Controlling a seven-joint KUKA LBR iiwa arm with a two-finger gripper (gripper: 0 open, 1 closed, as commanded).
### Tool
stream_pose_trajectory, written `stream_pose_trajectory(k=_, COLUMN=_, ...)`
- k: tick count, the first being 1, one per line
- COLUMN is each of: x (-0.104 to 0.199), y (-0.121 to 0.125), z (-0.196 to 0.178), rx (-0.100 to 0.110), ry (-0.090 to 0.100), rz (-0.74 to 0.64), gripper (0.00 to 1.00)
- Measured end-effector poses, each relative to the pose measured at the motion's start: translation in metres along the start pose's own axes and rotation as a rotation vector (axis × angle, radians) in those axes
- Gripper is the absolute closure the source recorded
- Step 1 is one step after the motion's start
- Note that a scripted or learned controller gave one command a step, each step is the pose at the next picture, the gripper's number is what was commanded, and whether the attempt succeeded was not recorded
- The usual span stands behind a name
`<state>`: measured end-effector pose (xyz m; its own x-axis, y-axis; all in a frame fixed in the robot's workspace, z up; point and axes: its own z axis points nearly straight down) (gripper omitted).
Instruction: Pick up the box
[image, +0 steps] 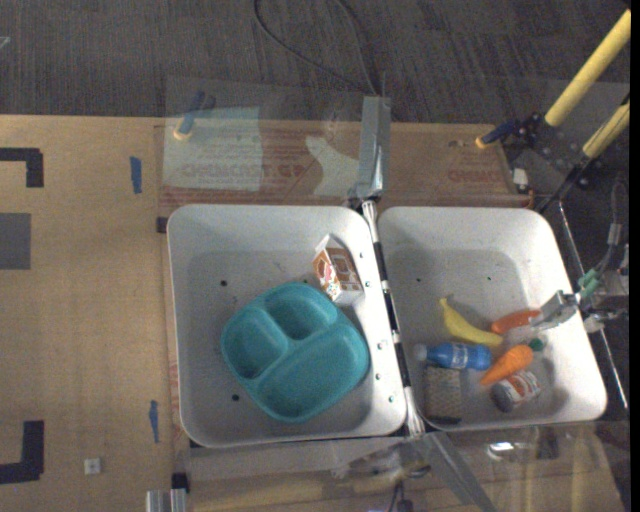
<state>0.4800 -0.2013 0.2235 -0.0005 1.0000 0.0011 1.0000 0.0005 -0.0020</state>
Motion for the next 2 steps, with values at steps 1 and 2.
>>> stream_pose_trajectory(k=1, x=0.094, y=0.008, z=0.081, rx=-0.001, ry=-0.001, rz=-0.087, gripper=0.0)
stream_pose_trajectory(k=2, x=0.122, y=0.019, z=0.009, rx=-0.003, ry=-0.001, rz=-0.095, gripper=0.0)
